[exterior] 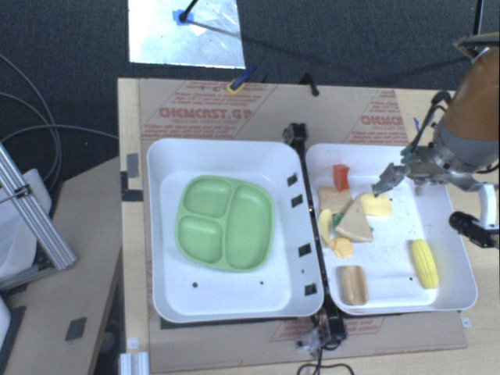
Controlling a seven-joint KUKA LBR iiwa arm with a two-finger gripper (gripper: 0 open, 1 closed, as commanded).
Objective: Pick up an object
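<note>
Gripper of the grey arm hovered low over the right bin, its grip state impossible to tell, just beside a yellow food piece near a sandwich wedge; a green divided plate lay in the left bin.

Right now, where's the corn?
The corn lies in the right bin, near its front right corner, right of the hot dog and apart from the pile.
</note>
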